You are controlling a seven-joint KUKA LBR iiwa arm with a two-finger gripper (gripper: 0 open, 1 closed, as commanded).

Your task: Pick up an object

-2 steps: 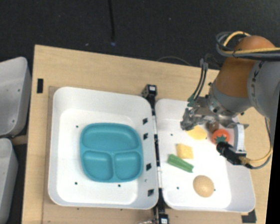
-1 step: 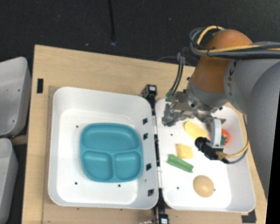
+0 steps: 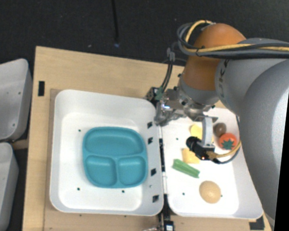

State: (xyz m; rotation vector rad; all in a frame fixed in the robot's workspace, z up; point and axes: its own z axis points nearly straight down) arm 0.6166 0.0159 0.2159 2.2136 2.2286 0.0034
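In the right bin (image 3: 230,206) we see a green strip (image 3: 186,168), a tan egg-shaped piece (image 3: 210,191) near it and a red fruit (image 3: 227,141) farther back. The gripper (image 3: 161,113) stands over the bin's far left corner; we cannot tell its state. A teal divided plate (image 3: 114,156) lies in the left bin (image 3: 62,180).

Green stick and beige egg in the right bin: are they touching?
Apart. The camera view shows bare floor of the right bin between the green stick and the beige egg.
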